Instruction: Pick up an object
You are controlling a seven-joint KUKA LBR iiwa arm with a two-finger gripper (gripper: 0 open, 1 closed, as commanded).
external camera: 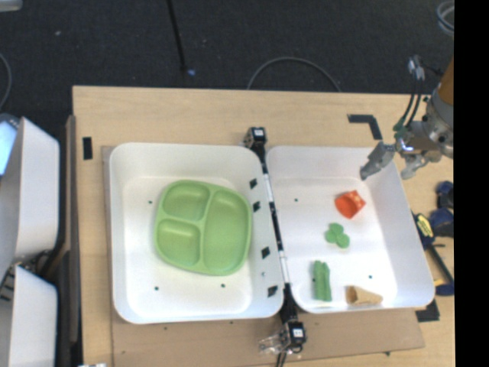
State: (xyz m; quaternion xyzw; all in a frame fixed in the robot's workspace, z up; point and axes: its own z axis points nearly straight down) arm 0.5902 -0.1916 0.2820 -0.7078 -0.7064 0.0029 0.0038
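A divided plate (203, 226) is sitting mid left bin (130, 205); four small items are lying in the right bin (306, 174), gripper (393, 164) hovering over its far right corner.

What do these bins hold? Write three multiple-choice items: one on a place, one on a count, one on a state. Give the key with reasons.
1. The green divided plate lies:
A. in the left bin
B. in the right bin
C. on the bare bench

2. Loose pieces in the right bin:
A. two
B. four
C. six

3. The tool is:
A. shut on a blue cup
B. pressed on the plate
C. open, with nothing between its fingers

Key:
1. A, as the plate sits inside the left bin's walls.
2. B, as there are a red piece, a small green piece, a long green piece and a tan wedge.
3. C, as its fingers stand apart at the right bin's far right corner, away from every piece.
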